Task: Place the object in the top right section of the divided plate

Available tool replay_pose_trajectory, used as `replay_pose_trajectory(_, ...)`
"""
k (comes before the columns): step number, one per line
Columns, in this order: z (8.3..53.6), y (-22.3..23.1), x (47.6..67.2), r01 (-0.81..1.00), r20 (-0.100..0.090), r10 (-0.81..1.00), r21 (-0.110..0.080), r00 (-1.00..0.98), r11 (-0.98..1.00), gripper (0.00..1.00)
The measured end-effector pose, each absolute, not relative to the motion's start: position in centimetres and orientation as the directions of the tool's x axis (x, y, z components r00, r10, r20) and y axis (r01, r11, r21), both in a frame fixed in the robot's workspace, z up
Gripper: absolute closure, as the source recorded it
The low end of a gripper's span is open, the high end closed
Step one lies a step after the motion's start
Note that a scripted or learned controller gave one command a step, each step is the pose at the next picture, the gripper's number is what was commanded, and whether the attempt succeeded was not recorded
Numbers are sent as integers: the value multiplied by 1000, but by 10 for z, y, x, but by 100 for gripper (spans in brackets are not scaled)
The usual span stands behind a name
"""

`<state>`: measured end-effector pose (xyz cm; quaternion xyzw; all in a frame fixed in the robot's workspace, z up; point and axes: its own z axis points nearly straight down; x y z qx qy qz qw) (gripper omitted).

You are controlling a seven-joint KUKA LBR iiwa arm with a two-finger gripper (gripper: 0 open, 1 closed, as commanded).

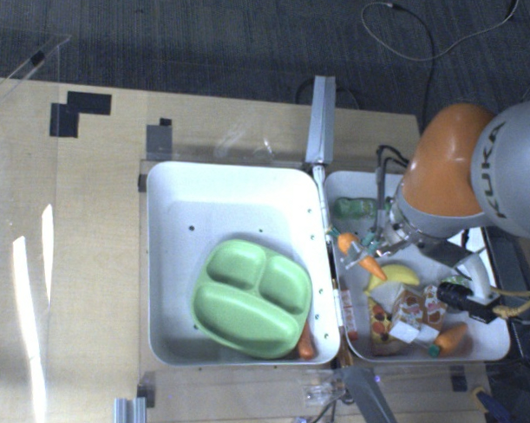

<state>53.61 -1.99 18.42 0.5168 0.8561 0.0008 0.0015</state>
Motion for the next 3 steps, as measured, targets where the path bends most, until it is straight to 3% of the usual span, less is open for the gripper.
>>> replay_pose_trajectory(1,183,58,496,896,0,896,2,-444,444,100)
replay_pose_trajectory(2,204,59,488,873,-1,873,3,-488,488,100)
replay_pose_trajectory(3,204,59,488,873,-1,873,3,-488,488,0)
